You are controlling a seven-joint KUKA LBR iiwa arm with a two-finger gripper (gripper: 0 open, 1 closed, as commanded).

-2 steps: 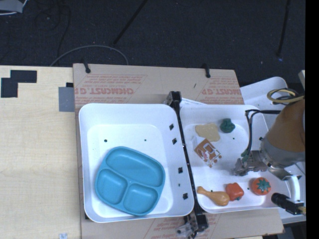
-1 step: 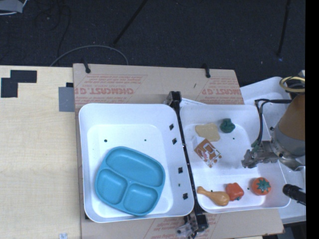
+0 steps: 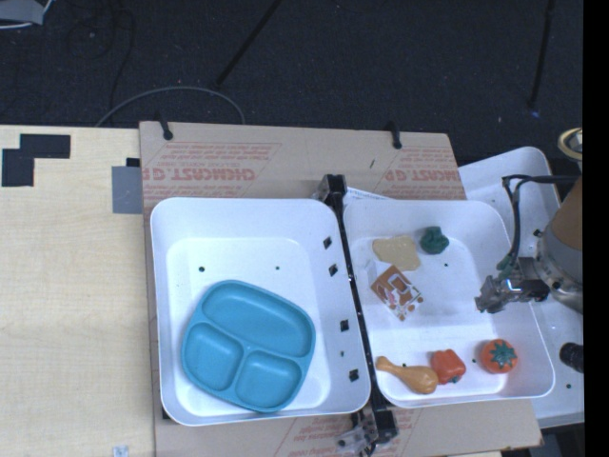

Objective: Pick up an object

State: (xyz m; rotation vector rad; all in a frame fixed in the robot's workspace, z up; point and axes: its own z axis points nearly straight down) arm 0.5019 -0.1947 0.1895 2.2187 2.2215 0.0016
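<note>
Gripper [image 3: 497, 293] poised at the right edge of the right bin [image 3: 476, 219], over bare floor; impossible to tell how far the jaws stand apart, and nothing seen between them. Closest candidate by judgement: the orange tomato-like toy [image 3: 498, 355], just to the near side and almost directly below in the picture, roundish with no long axis to align to. Farther left along the near wall, a red block [image 3: 448, 365] and a tan drumstick [image 3: 409, 373] lying left-to-right.
</note>
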